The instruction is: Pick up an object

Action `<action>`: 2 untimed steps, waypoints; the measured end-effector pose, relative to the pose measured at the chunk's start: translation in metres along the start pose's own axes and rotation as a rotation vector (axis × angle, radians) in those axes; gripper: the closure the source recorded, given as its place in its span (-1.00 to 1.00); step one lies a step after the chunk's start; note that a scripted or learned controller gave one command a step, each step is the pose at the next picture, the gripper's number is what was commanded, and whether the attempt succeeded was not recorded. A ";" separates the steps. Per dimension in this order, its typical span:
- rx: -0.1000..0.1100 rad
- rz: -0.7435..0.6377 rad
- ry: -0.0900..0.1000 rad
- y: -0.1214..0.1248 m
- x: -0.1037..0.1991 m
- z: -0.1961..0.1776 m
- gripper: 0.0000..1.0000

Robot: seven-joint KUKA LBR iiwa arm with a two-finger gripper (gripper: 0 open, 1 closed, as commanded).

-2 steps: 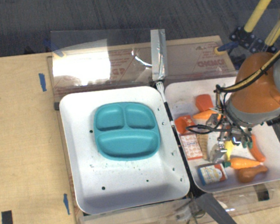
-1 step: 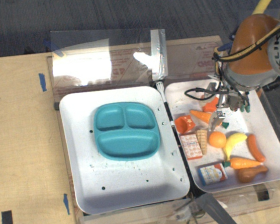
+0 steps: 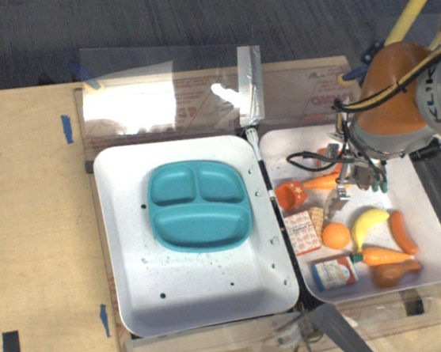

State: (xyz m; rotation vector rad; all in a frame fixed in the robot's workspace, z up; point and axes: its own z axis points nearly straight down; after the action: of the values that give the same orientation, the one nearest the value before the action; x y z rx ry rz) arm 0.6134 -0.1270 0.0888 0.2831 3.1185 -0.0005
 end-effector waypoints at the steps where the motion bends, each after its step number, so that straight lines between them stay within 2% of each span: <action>1: 0.000 0.076 0.001 0.023 0.004 0.000 -1.00; 2: -0.001 0.210 0.000 0.028 0.008 0.000 -1.00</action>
State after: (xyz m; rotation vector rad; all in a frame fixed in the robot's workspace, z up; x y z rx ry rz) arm 0.6106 -0.0983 0.0891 0.6082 3.0713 0.0023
